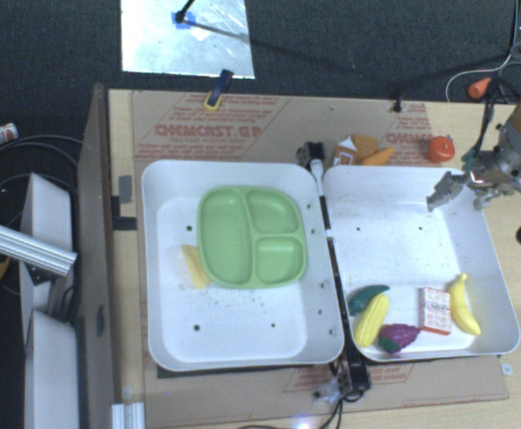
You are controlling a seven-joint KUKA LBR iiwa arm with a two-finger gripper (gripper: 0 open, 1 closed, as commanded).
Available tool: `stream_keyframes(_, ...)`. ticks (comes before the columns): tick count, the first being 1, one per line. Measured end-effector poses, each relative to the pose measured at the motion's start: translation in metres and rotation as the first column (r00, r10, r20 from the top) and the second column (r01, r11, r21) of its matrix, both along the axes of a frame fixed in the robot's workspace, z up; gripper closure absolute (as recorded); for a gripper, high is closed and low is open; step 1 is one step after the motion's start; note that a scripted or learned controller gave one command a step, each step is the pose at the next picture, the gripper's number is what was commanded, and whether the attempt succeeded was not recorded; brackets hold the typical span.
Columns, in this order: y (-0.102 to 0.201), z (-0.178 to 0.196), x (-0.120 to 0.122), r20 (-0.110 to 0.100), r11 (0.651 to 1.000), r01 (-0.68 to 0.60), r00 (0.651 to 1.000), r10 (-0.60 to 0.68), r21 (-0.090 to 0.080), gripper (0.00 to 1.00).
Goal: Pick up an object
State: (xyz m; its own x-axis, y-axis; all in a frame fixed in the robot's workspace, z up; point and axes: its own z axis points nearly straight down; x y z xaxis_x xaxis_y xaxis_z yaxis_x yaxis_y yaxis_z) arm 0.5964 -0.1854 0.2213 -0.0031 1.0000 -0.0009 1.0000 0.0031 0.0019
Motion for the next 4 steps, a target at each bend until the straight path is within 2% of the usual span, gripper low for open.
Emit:
stream_keyframes(1, -0.023, -0.015, -0.055, -0.005, 1.000, 0.006, 1.000, -0.006, 0.000, 0.00)
stream_keyframes(2, -0.019, -0.003, -0.079, -0.001, 1.000, 0.002, 1.000, -0.002, 0.000, 0.00)
stream_keyframes(3, 0.054, -0.114, -0.100, -0.012, 1.000, -0.005, 1.000, 0.005, 0.008, 0.00)
stream_keyframes(4, 0.091, -0.097, -0.103, -0.002, 1.000, -0.004, 1.000, 0.004, 0.004, 0.00)
